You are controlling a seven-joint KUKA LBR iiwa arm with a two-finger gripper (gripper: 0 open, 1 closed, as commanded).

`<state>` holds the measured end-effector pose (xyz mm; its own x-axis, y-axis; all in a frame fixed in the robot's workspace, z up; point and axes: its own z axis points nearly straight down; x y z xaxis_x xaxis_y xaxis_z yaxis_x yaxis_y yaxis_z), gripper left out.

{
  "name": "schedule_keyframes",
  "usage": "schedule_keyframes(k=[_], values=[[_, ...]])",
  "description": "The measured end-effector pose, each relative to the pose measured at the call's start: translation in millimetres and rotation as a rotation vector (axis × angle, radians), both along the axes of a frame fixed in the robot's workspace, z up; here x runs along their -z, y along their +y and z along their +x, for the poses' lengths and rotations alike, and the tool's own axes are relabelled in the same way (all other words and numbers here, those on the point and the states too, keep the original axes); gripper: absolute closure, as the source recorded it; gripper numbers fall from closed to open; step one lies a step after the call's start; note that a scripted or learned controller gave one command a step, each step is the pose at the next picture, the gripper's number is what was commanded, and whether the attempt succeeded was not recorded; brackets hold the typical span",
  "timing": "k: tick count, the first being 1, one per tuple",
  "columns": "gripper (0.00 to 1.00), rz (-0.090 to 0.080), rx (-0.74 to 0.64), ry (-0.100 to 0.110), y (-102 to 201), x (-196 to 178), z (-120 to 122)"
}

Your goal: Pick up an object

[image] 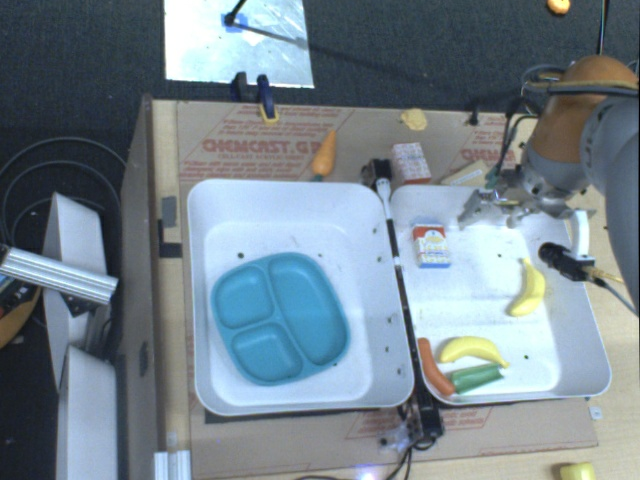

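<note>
The right bin (pixel 575 368) holds a small white, red and blue box (pixel 431 245) near its far left corner. A yellow banana (pixel 528 290) lies toward the right wall. A second banana (pixel 472 349), a green stick-shaped item (pixel 475 375) and an orange-red carrot-like piece (pixel 432 366) lie along the near edge. My gripper (pixel 490 206) hangs over the bin's far right part, right of the box and apart from it. Nothing shows in it.
The left bin (pixel 215 218) carries a blue divided plate (pixel 280 315). Behind the bins on the cardboard lie a carrot (pixel 324 153), a small carton (pixel 411 161) and a yellow scrap (pixel 414 119). A black-and-white fitting (pixel 565 256) juts over the right bin's right side.
</note>
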<state>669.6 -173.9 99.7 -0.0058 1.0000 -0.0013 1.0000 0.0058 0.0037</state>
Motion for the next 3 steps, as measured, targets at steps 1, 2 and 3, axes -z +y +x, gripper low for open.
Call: schedule_keyframes(k=[1, 2, 3], values=[[1.00, -0.001, -0.001, -0.004, -1.3, -11.1, 0.9], [0.00, -0.002, -0.001, -0.003, -1.4, -10.8, 0.8], [0.00, 0.000, 0.001, 0.001, 0.8, -9.7, -0.6]])
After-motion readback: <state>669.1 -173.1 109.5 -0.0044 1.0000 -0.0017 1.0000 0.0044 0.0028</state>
